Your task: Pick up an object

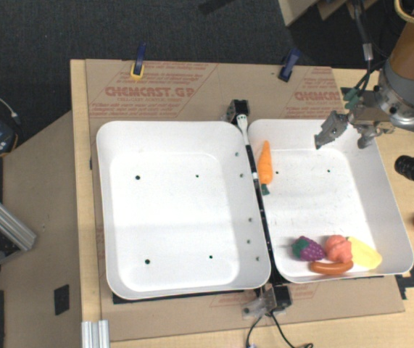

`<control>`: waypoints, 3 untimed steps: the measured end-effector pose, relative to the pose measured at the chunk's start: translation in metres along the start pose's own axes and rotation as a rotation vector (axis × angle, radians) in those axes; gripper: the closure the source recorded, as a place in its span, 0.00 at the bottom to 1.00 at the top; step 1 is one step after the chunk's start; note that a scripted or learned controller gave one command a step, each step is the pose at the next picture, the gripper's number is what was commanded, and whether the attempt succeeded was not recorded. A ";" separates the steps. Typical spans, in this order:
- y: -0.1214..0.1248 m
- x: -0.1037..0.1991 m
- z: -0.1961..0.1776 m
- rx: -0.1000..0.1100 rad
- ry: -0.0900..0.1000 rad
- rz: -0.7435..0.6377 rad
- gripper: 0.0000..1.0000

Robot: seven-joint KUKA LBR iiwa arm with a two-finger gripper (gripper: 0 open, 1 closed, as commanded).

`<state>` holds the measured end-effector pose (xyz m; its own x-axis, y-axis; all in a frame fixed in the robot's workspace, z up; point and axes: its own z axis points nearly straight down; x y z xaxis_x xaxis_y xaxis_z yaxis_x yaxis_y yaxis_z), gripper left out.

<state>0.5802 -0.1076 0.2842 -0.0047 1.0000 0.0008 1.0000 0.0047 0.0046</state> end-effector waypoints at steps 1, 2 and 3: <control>-0.026 0.056 -0.143 -0.014 0.000 -0.002 0.00; -0.082 0.107 -0.258 -0.011 0.001 0.000 0.00; -0.078 0.117 -0.093 0.019 -0.001 0.005 0.00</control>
